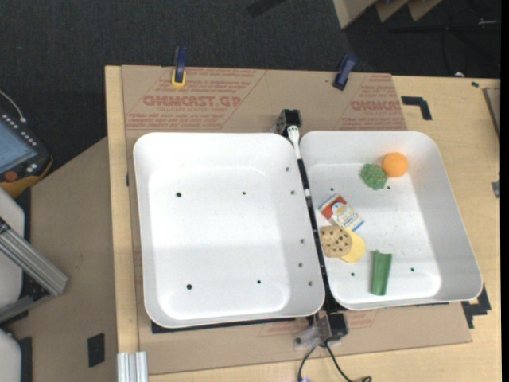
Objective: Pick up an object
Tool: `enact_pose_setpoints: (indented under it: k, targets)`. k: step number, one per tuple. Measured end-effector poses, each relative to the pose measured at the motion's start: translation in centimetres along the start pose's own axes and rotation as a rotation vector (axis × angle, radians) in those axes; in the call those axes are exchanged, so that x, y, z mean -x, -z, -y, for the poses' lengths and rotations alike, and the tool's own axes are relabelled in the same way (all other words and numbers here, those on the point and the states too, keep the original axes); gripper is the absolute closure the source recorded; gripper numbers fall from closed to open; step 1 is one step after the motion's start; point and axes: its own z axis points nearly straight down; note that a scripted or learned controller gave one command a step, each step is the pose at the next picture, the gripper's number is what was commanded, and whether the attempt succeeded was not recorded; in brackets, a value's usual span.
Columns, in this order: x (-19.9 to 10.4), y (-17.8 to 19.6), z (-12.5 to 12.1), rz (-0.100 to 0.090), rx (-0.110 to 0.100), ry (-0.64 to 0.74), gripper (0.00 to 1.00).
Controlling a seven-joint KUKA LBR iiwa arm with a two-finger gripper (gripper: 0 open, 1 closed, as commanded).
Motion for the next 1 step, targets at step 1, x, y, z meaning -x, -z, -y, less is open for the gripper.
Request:
enact_pose_setpoints:
  k: [1]
  targets:
    - [0.01, 0.03, 0.00, 0.000, 0.001, 0.000, 1.00]
